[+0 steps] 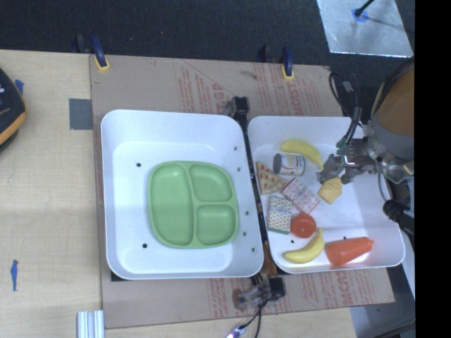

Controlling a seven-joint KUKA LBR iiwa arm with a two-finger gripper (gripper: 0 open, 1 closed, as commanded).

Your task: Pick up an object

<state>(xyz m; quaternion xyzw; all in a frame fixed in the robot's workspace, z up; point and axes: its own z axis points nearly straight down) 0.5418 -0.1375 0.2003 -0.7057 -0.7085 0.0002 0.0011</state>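
Hovering in right bin (394, 255), gripper (332, 169) just above yellow wedge (330, 189); finger state impossible to tell. Banana (301, 148) at ten o'clock, carrot (347, 250) at six.

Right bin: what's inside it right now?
The right bin holds two bananas, a small can, a tomato, a carrot, a waffle, flat packets and a yellow block below the gripper, which covers whatever lies beneath it.
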